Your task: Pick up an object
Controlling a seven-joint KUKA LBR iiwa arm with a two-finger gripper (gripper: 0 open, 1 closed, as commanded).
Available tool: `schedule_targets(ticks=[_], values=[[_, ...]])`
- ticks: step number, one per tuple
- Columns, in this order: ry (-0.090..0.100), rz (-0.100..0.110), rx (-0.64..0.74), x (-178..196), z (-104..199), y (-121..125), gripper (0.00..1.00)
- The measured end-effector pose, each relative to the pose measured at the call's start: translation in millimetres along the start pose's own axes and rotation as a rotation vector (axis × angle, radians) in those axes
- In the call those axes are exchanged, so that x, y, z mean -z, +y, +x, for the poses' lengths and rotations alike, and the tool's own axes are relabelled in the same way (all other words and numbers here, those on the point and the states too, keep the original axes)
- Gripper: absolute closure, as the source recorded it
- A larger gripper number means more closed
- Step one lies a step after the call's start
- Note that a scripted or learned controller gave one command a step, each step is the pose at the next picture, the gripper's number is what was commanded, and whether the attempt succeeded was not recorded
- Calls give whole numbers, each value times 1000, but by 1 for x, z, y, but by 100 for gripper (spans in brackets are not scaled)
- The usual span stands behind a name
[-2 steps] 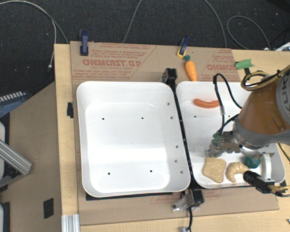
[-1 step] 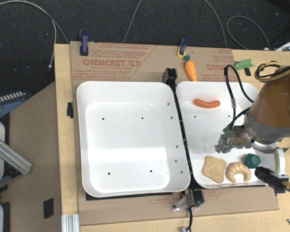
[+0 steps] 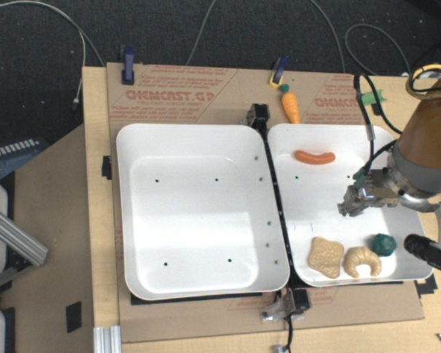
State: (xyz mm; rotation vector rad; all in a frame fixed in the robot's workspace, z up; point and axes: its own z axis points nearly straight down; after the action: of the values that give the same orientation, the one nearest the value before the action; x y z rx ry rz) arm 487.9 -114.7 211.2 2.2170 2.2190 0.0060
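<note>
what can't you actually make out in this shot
- Gripper, camera view: small and dark over the right bin; whether it is open or shut cannot be told.
- Arm: cut off by the right edge of the view.
- Green object: too small to identify, next to the croissant.
- Toy carrot: lies on the cardboard behind the right bin; its leafy end is too small to read.

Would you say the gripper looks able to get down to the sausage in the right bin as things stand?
Probably yes. The sausage lies alone on bare bin floor, with nothing between it and the gripper. The bread, croissant and green ball sit at the bin's near edge.
</note>
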Motion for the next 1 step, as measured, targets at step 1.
schedule_targets(ticks=[1], values=[[0,3,-1,27,0,1,100]])
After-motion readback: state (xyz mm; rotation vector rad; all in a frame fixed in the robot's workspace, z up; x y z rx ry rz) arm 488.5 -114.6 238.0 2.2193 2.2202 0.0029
